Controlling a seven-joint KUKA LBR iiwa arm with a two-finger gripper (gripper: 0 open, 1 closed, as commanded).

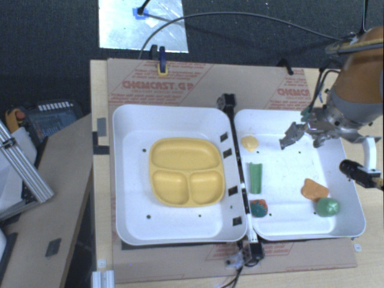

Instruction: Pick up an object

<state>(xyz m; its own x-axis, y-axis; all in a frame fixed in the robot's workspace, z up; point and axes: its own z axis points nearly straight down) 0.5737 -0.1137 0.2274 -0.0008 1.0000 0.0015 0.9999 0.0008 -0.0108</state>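
Gripper (295, 135) hovering over right bin (354, 224).
Fingers appearing apart, gripping nothing; orange piece (314, 189) lying below it, green ball (327, 207) touching.

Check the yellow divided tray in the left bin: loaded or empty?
Empty. The yellow tray lies flat in the left bin, all three compartments bare; the small objects sit in the right bin.

Two shallow white bins: left bin (129, 161) and right bin (288, 221). The left holds one yellow divided tray (186, 171). The right holds five items: one pale yellow piece (249, 142) at 11 o'clock, one green stick (255, 177), one teal-and-red piece (258, 207), one orange piece (314, 189), one green ball (327, 207) at 5 o'clock.
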